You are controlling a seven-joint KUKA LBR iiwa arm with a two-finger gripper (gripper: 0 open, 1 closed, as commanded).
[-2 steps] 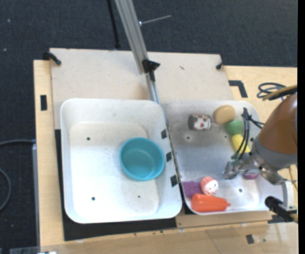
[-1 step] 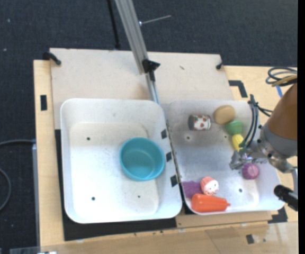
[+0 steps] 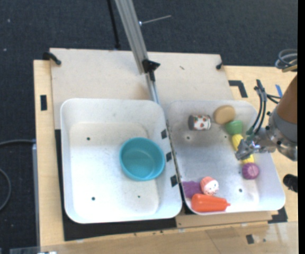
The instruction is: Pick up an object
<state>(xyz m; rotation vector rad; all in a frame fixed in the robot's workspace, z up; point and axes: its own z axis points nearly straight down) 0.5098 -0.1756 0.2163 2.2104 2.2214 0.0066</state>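
We see the gripper (image 3: 244, 151) low over the right bin (image 3: 195, 142), apparently touching the yellow object (image 3: 238, 140) beside the green piece (image 3: 235, 126), though we cannot tell how its jaws stand, while the blue bowl (image 3: 142, 159) sits in the left bin (image 3: 89, 126).

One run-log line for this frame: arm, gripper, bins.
arm: over right bin | gripper: low beside yellow toy, grasp unconfirmed | left bin: blue bowl | pick: not yet shown
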